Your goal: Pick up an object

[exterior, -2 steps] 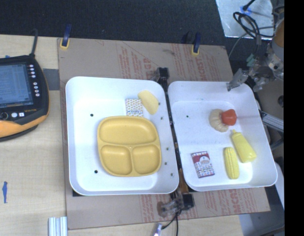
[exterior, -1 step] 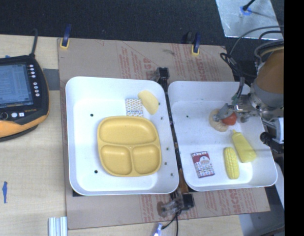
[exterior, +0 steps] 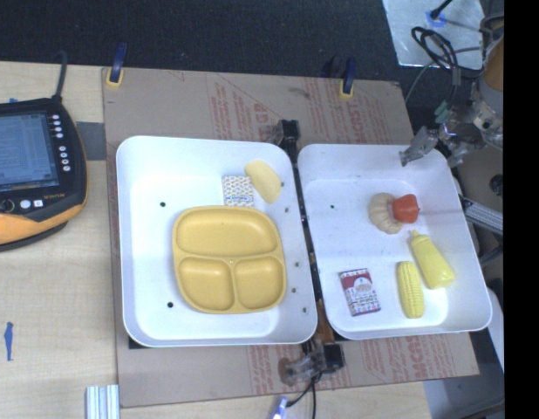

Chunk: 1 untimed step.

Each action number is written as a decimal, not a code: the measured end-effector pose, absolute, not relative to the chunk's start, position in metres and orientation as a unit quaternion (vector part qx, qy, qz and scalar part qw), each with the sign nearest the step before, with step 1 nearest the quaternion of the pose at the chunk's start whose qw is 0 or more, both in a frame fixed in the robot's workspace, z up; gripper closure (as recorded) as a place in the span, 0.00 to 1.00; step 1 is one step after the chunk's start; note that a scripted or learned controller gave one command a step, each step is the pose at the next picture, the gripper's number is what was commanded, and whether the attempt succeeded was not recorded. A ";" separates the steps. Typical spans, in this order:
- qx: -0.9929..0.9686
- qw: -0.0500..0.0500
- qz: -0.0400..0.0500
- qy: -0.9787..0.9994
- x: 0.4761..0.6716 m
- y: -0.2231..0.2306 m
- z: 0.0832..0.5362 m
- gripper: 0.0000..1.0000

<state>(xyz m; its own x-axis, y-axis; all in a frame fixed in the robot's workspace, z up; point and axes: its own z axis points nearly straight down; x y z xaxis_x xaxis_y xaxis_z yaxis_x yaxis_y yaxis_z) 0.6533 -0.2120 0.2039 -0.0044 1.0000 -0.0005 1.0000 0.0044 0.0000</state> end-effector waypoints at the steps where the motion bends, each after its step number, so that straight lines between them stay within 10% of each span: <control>1: 0.706 0.002 0.000 0.708 0.604 -0.213 0.095 0.00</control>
